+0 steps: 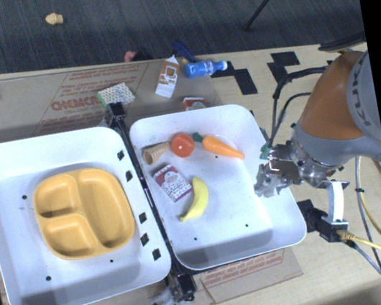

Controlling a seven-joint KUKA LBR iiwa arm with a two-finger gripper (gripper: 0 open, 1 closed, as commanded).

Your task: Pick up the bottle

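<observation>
The bottle (201, 69) is small and blue with a pale cap end. It lies on its side on the bench behind the right bin (242, 113), outside both bins. My gripper (268, 178) hangs over the right rim of the right bin, well in front of the bottle and slightly to its right. Nothing is seen held in it. The grey wrist and orange band rise to its right.
The right bin holds a cone (155, 152), a red ball (182, 144), a carrot (220, 147), a red box (173, 183) and a banana (195, 200). A yellow divided plate (84, 211) lies in the left bin. A small carton (168, 77) stands left of the bottle.
</observation>
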